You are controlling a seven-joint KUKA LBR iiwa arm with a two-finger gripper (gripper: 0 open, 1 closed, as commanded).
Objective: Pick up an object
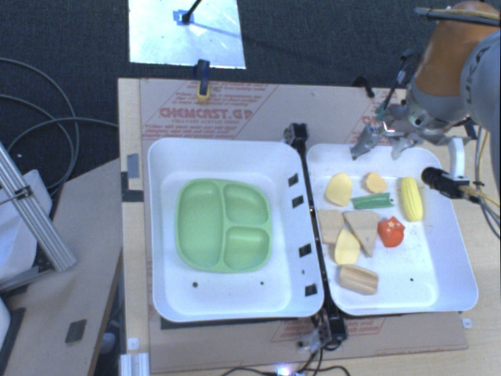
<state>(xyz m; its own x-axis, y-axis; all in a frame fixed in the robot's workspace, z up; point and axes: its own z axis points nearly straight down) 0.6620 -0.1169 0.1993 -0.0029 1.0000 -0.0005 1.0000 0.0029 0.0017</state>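
The task looks barely begun: nothing is lifted, and every piece of toy food lies on the floor of the right bin (pixel 450 288). The gripper (pixel 381 142) hovers over that bin's far rim, its two fingers spread apart with nothing between them, well short of the nearest pieces. What is left, as I judge it, is the whole pick: choose a piece, descend, close and raise it

Counting what lies in the right bin:
- one corn cob (pixel 411 198), upright along the right side
- one green bean (pixel 371 201), lying crosswise near the middle
- one tomato (pixel 391 231), just below the corn
- one bread roll (pixel 358 279), nearest the front
- three yellow slices: a large one (pixel 339 189) at the far left, a small one (pixel 376 182) beside it, and one (pixel 347 246) lower down
- two tan flat pieces, a wedge (pixel 365 230) overlapping a slab (pixel 330 225)

The left bin (pixel 168 296) holds one green divided plate (pixel 224 225) with three compartments, nothing in them. The corn and the small yellow slice sit closest to the gripper
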